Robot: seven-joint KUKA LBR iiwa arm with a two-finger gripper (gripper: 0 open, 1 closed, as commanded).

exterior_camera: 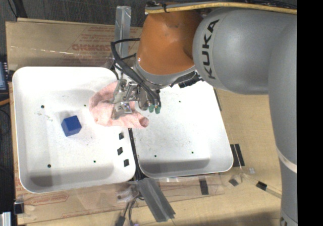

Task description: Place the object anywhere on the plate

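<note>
Obj = blue cube, sitting flat on the floor of the left bin, roughly mid-floor, nothing touching it. From my gripper it lies to view-left and a little toward the near edge, well apart. No real long axis to speak of, faces abt equal, so approach angle shouldn't matter much.

Gripper hangs over the seam between the two bins, right above a pink crumpled thing (cloth or soft plate? can't say) draped at the left bin's right wall. Can't tell its state; wrist hardware blocks it. Nothing seen pinched.

Judgement: if pink item is the plate, the cube must travel right toward me; I'm over the target, not the obj.

Counts: cube ×1, pink item ×1, bins ×2 (right bin), arm ×1, gripper ×1.
</note>
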